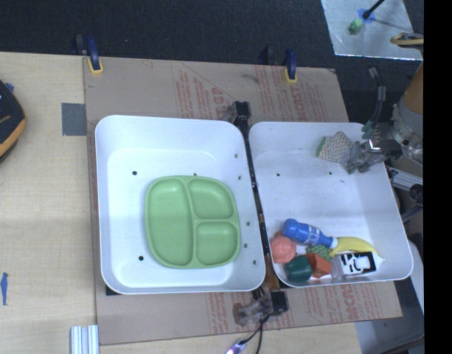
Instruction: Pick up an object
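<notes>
Where the claw [356, 161] hangs over the right bin's [373, 205] far corner, its fingers touch a speckled cloth [332, 148]; how wide they stand, I cannot tell. Toys [314, 253] crowd the near edge, and a green tray [192, 221] fills the left bin [115, 198]

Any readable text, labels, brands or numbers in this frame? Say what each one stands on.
None can be read for sure.
Cardboard sheet under the bins: rows of red print, too blurred to read.
Black-and-white item in the right bin: bold marks, not legible.
Blue bottle: white label, too small.
</notes>
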Motion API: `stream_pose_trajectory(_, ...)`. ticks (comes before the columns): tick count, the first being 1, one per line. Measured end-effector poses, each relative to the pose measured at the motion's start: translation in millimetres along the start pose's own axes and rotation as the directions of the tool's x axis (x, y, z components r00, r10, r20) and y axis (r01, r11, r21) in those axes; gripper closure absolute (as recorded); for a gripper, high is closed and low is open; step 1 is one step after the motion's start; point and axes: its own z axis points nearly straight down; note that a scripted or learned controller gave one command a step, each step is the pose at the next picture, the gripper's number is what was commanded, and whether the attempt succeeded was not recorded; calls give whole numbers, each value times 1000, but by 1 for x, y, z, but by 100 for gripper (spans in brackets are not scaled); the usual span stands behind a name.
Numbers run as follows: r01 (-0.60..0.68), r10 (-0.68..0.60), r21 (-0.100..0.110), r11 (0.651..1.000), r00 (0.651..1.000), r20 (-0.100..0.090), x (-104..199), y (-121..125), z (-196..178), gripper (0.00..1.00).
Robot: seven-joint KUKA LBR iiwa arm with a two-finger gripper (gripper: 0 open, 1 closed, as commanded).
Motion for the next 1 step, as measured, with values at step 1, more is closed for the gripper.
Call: stream_pose_trajectory(1,-1,1,-4,1000,1000,1,-22,20,-3,100)
